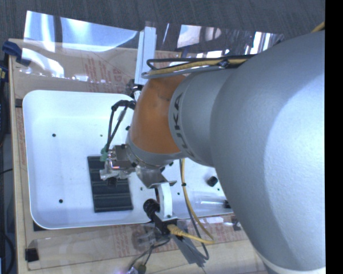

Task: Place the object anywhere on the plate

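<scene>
Left bin, white, shallow. Dark ribbed rectangular plate lies flat on its floor toward 5 o'clock of the bin. Gripper sits over the plate's upper edge, at the plate's 12 o'clock, the arm reaching in from 3 o'clock and covering most of the right side.

Gripper state: cannot tell, since wrist hardware and cables crowd the tip. The object to be placed: cannot make it out; if carried, it is hidden at the tip, right over the plate's top margin.

Risks, as judged:
- Release point is near the plate's edge, so an object let go here may land half off, tip onto the bin floor, or roll on the ribs.
- If nothing is held, the release places nothing.
- Pressing down could shove the plate toward the bin wall at 6 o'clock.

Writing: partial white lettering on the grey arm beside the orange band, unreadable. Faint red print on the bench sheet, illegible.
</scene>
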Controlling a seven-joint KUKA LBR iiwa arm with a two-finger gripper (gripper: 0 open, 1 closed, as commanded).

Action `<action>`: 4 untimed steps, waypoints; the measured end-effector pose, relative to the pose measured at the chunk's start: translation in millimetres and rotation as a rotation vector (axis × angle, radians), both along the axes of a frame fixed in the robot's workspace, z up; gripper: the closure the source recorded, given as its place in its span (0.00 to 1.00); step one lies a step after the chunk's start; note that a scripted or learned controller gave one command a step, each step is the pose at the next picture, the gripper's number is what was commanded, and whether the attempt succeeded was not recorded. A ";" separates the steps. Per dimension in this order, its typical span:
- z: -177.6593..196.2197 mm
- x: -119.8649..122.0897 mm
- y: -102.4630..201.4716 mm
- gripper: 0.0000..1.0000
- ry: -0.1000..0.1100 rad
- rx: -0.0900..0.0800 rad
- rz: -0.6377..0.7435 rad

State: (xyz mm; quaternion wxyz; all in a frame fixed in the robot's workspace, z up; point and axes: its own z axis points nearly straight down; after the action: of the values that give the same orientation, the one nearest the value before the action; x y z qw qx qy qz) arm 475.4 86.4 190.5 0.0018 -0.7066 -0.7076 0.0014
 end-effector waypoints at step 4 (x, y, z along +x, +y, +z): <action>0.9 1.0 6.9 1.00 -0.002 0.000 0.339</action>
State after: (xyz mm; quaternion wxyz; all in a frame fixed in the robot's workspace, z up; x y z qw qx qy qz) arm 476.4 93.4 191.5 0.0007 -0.5771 -0.8167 0.0008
